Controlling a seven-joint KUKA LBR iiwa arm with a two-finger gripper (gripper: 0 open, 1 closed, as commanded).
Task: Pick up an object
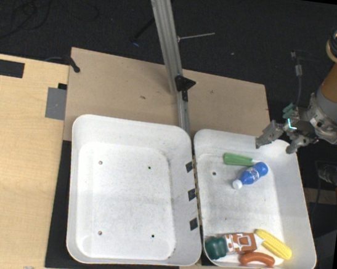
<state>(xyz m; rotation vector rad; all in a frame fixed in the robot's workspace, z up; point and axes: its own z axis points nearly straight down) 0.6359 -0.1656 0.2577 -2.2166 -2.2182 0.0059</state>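
My gripper (281, 140) hangs above the far right corner of the right bin (284, 197), its two dark fingers spread open with nothing between them. Below and left of it lie a green block (237, 160) and a small blue bottle (250, 174) with a white cap, side by side in the bin's upper half. At the bin's near edge sit a dark green lump (216, 247), a white and orange item (241, 242), a yellow corn cob (274, 244) and an orange-red sausage shape (256, 259).
The left bin (124, 193) sits beside the right one, joined by black clips (191, 193). A slanted metal rail (170, 53) rises behind the bins. Brown board (222, 104) lies under the bins, and a light wooden bench (9, 164) spreads to the left.
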